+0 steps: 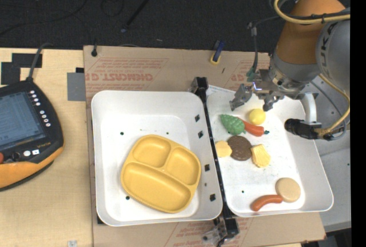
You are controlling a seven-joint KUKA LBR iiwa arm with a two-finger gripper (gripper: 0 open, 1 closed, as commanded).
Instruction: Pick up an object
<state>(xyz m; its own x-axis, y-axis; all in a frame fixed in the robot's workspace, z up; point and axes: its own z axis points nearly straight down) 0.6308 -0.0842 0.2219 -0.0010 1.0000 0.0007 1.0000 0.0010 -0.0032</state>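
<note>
The right bin (320,183) holds a loose group of toy food. A small yellow ball (257,116) lies near its far side, just beside an orange carrot (255,128) with a green leafy top (232,124). Nearer the camera sit a dark brown round patty (239,148), with 1 pale yellow piece (223,150) touching its left edge and another yellow piece (261,155) touching its right. Well apart from these, near the bin's front right corner, lie a tan round cookie (287,189) and a red sausage (266,202), close together.

The gripper (253,98) hangs over the far part of the right bin, just above the yellow ball. Its 2 fingers (238,99) are spread apart and nothing sits between them. The grey arm (337,48) with its orange band (309,26) reaches in from the right.

The left bin (108,126) carries a yellow divided plate (160,172) with 3 compartments. Both bins rest on a cardboard sheet (143,66) on the counter (46,206). A tablet-like control pad (26,131) with an orange rim lies at the left edge.
</note>
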